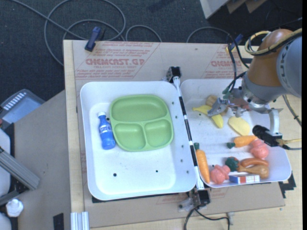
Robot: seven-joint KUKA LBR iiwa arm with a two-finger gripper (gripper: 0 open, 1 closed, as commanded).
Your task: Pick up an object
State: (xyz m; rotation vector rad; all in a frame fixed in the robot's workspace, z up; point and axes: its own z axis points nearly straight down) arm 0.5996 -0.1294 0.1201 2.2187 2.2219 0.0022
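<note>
Right, the arm (268,66) reaches in from the right, grey with its orange band, and the gripper (221,105) sits low over the right bin (283,169), at its upper-left part. How far its fingers are spread I cannot tell; they blur into the clutter beneath, and nothing is clearly caught between them. Directly under the gripper lies a yellow banana (211,113), touching or nearly touching the tip, with a small tan piece (211,100) just above it. Beside that, a pale yellow wedge (240,126) rests near the middle of the bin. Lower down, a small orange carrot (243,141) lies next to a pink peach-like fruit (259,149). Near the front wall sit a dark green lump (232,163), a brown sausage shape (253,165), a pink toy (218,173) and a flat red, white and blue packet (244,178). A longer orange carrot (202,164) lies along the bin's left wall.

Over in the left bin (96,176), a green divided tray (141,122) sits flat, and a blue bottle (105,131) lies just beside its left edge.
</note>
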